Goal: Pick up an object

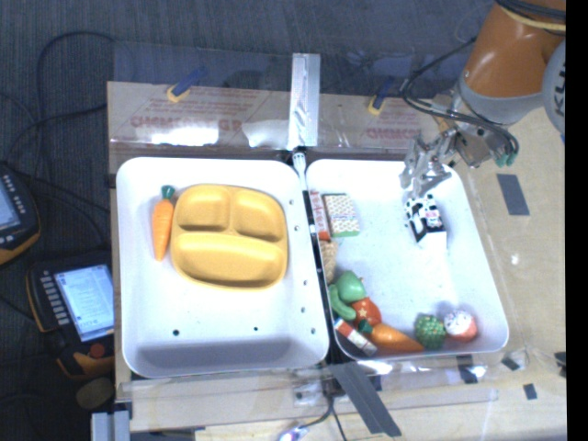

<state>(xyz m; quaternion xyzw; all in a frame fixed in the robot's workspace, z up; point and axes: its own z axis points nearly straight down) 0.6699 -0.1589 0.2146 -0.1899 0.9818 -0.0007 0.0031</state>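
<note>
One black-and-white toy [424, 217] lies just below my hand [424, 175], presumably its target; I cannot tell the hand's opening.

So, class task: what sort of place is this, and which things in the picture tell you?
Probably a robotics lab bench for grasping trials. A grey and orange arm's gripper hangs over two white bins of toys, such as a yellow tray, and a handheld control pendant lies among cables nearby.
</note>
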